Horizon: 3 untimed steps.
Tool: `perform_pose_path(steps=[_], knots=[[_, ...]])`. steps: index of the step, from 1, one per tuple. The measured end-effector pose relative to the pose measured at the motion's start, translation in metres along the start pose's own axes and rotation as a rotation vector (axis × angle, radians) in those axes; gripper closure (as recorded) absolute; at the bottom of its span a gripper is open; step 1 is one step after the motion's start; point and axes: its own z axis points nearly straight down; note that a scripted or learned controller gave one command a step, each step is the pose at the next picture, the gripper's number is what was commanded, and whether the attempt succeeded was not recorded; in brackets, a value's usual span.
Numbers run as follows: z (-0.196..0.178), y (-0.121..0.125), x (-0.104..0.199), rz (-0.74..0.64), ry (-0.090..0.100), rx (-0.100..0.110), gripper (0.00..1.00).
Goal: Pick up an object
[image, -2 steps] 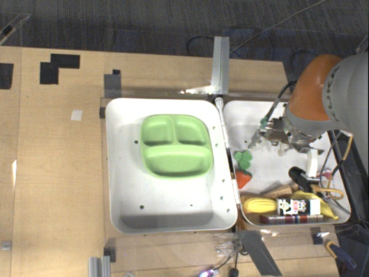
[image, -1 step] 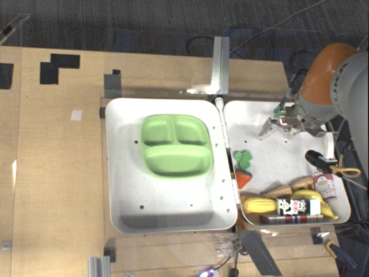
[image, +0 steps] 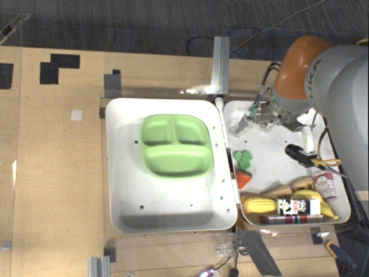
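So the end effector (image: 249, 122) is hanging over the far corner of the right bin (image: 271, 154), above bare white floor. From this angle I honestly can't tell if it's open or closed. It isn't touching any of the loose stuff as far as I can see.

All the pickable things are bunched along the near edge of that bin (probably slid there, since the camera's slant makes it hard to say more). There's a banana (image: 259, 204), a black-and-white box (image: 291, 206) just beside it, and a small red and green toy veg (image: 243, 169) against the left wall. That toy is the closest target and sits apart from the clutter, so I'd guess it's the easier grab.

The left bin (image: 124, 154) just holds a green plate (image: 176, 144) lying flat in the middle, well apart from the arm. The worktop (image: 52, 154) around both bins is bare wood.
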Motion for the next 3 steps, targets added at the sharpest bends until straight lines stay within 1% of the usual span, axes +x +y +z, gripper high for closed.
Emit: perform_pose_path(steps=[1, 2, 3], knots=[[-0.002, -0.028, 0.0, -0.109, -0.001, -0.003, 0.0], [-0.003, -0.051, 0.006, -0.047, -0.002, -0.005, 0.0], [0.0, -0.013, -0.044, -0.105, -0.003, 0.0, 0.0]])
